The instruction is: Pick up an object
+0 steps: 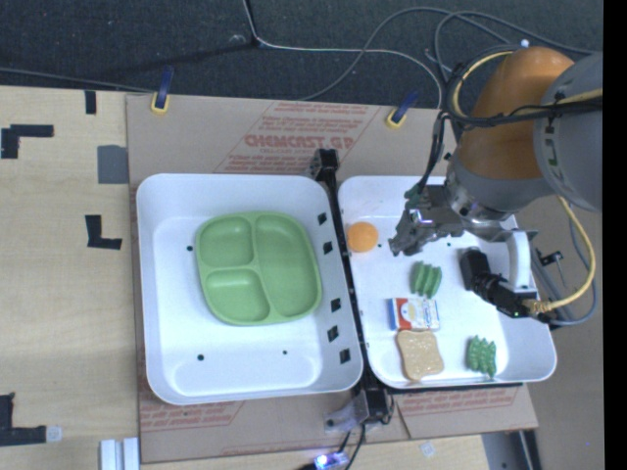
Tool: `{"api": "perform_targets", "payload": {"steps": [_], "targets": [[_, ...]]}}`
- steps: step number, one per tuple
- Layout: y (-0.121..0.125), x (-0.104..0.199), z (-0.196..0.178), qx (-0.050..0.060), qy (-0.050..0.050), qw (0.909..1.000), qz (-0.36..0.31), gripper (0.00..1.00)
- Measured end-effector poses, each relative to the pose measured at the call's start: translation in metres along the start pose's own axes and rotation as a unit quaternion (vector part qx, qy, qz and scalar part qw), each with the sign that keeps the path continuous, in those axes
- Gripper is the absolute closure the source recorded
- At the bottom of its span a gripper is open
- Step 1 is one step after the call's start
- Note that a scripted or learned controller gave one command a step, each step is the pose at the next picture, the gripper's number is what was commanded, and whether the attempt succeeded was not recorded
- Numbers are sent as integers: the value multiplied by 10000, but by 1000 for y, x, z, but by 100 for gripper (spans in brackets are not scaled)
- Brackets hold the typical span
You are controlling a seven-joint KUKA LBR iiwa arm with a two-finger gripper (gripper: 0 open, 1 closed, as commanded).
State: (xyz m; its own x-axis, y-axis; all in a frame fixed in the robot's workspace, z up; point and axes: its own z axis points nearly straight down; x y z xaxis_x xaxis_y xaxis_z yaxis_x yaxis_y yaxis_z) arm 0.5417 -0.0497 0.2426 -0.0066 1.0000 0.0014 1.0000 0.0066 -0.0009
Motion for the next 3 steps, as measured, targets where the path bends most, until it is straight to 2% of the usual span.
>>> {"api": "perform_targets", "payload": {"steps": [3], "targets": [[24,138,22,3,-6,10000,5,100]]}}
